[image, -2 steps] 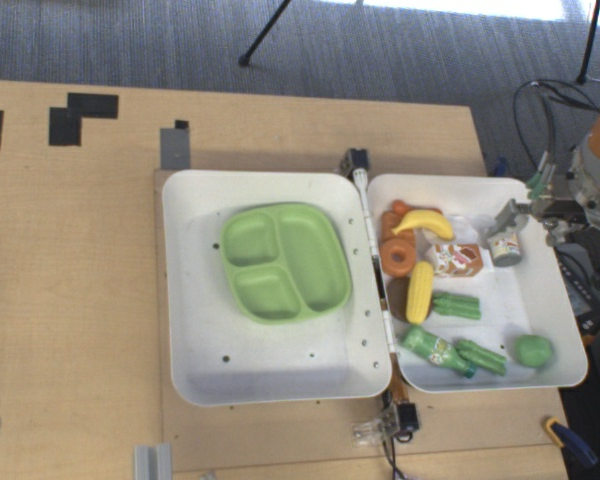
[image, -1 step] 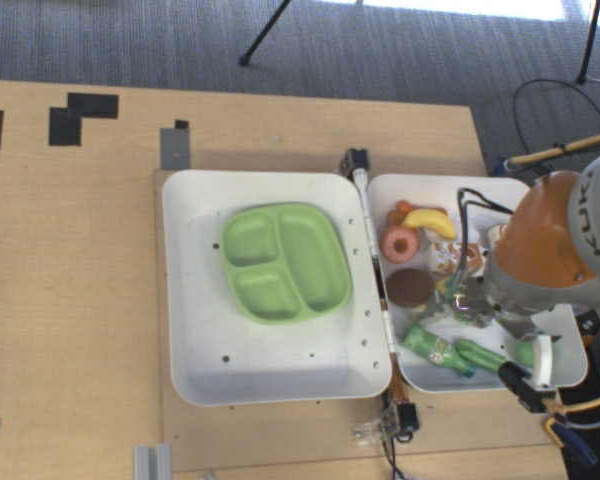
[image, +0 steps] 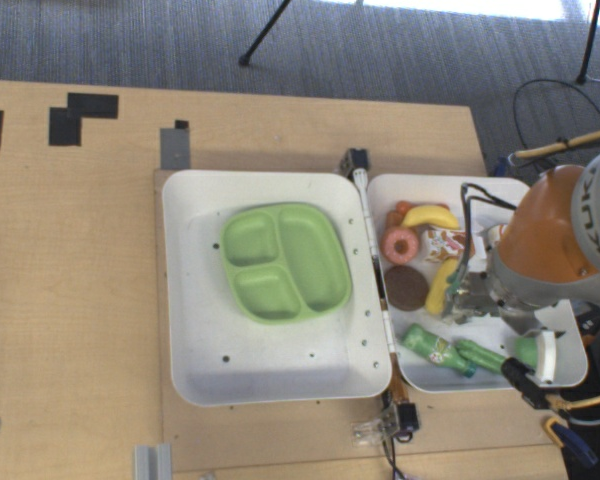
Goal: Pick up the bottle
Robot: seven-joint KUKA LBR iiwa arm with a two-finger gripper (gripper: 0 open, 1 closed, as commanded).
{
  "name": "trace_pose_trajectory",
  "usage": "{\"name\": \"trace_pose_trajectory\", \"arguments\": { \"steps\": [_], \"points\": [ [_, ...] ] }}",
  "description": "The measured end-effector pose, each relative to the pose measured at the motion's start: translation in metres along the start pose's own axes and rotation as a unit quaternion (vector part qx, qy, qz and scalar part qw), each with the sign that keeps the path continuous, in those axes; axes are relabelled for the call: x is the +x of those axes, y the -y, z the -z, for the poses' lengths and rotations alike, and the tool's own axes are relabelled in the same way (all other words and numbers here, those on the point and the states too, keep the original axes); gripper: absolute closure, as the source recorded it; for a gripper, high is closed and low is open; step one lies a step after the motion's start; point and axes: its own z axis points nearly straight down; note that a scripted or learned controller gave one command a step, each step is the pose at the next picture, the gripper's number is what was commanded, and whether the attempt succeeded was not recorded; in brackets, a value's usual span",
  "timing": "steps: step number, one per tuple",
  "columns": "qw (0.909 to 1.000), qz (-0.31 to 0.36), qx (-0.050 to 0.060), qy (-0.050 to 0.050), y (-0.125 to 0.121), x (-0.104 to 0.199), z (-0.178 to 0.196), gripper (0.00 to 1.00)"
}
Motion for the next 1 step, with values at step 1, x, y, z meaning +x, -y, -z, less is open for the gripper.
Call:
{"name": "trace_pose_trajectory", "arguments": {
  "steps": [1],
  "points": [
    [0.9964, 0.085, 0.000, 0.001, 0.0080, -0.0129, 0.1358, 1.00]
  ]
}}
